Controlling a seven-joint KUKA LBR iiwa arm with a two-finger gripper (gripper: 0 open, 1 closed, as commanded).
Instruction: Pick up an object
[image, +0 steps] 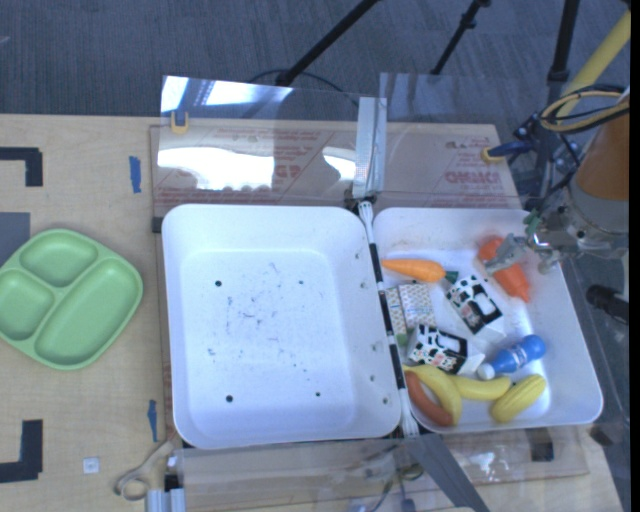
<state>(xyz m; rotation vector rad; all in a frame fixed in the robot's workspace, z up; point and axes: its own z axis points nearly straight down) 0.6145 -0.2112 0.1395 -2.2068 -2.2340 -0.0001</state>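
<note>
Camera view puts our gripper (522, 247) over the upper right corner of the right bin (585, 385). We cannot tell its state. An orange piece (513, 281) lies just beside and slightly below it, the likeliest target, its long axis slanting from upper left to lower right. The toy carrot (413, 269) lies further left, lengthwise across the bin, tip pointing left.

The arm (605, 170) runs off the right edge, and its gripper (530, 245) is a blurred tangle over the right bin (585, 385), hiding part of an orange toy (512, 280). A banana (470, 385) covers most of a reddish piece (428, 403). The carton (440, 347) print is too small to read.
</note>
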